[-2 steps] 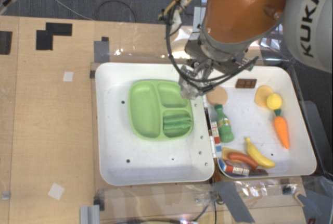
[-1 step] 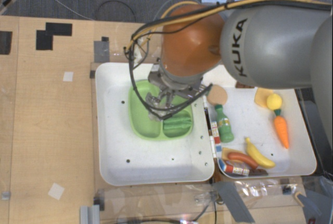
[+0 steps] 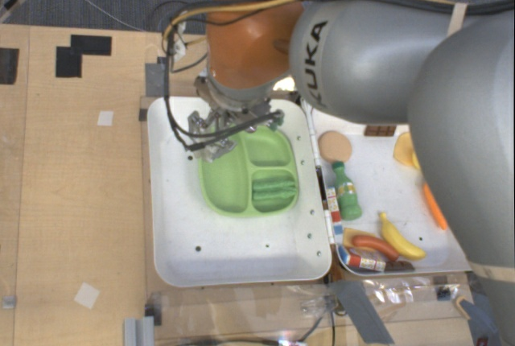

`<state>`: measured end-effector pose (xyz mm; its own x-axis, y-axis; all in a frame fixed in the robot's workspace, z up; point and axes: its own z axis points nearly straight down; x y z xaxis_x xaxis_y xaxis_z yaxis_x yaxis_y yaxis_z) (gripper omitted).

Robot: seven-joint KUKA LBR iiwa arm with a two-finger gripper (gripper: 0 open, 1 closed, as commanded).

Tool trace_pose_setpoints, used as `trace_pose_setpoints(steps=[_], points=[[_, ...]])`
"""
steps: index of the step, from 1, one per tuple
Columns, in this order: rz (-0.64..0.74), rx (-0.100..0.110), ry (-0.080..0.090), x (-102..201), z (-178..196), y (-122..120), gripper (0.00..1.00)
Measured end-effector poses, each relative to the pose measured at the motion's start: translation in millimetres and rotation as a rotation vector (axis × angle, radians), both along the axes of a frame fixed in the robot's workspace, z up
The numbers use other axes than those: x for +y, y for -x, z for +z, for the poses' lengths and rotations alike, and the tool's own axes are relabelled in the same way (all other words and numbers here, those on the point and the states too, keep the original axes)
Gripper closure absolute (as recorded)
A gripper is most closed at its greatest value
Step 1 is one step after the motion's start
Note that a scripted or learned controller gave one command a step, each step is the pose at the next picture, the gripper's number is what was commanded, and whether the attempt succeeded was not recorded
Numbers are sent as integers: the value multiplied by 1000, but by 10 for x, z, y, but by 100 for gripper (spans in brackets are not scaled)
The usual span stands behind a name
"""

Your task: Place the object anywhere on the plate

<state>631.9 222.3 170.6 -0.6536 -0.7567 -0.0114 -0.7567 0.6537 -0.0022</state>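
My grey arm reaches in from the right, and its hand (image 3: pixel 229 131) hangs over the top left edge of the green divided plate (image 3: pixel 249 183) in the left white bin (image 3: pixel 173 240). I cannot tell what the hand carries, if anything. The right bin holds a green bottle (image 3: pixel 346 191), a banana (image 3: pixel 398 236) and other toys. I judge the risk is an object dropped beside the plate, since the hand sits near its rim.

Bulky grey arm (image 3: pixel 386 55) with black KUKA lettering, orange band (image 3: pixel 245 30), yellow and black cables (image 3: pixel 241 6).
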Motion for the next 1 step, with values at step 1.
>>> trace_pose_setpoints(steps=[1], points=[[54,-4,1,36,137,-386,100]])
